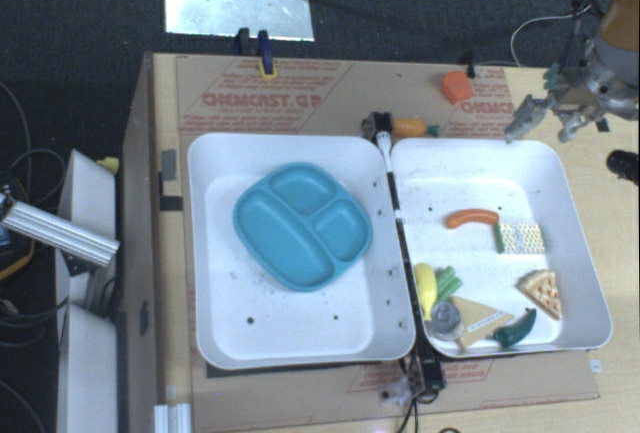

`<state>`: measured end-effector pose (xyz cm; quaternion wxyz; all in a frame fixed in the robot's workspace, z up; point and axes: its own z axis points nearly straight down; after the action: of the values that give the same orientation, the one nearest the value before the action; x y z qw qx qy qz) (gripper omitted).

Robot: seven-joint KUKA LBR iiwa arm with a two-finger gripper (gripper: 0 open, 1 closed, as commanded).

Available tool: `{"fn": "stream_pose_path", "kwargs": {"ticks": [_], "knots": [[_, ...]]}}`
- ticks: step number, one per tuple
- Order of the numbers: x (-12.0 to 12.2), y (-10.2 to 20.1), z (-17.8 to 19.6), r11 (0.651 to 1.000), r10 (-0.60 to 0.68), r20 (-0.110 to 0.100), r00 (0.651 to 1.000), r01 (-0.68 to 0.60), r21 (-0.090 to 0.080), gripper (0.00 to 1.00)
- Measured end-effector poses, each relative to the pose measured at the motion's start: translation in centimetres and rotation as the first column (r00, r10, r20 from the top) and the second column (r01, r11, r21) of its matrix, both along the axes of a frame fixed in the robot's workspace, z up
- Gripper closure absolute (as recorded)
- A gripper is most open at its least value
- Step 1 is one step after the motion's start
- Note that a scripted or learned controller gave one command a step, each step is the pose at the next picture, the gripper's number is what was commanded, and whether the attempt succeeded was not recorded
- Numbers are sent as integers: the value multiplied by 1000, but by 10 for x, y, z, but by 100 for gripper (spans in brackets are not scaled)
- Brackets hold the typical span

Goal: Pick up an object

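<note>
Two bins (215, 221): blue tray (302, 224) left, toy food (472, 218) right

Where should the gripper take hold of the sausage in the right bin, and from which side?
Probably mid-length, from straight above, fingers closing across its narrow width. The sausage lies flat and alone on the right bin floor. The gripper is open above the bin's far corner.

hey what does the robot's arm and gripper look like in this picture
At the upper right, the arm's wrist end is pale grey metal, with a tan-orange part above it. Thin looping cables hang beside it. The gripper has two slim, light grey metal fingers.
</note>
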<state>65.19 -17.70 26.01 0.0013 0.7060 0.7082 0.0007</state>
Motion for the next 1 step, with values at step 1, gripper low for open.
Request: {"fn": "stream_pose_path", "kwargs": {"ticks": [1], "knots": [[-4,-29,-146,1000,-2,-5,1000,2,1,0]]}}
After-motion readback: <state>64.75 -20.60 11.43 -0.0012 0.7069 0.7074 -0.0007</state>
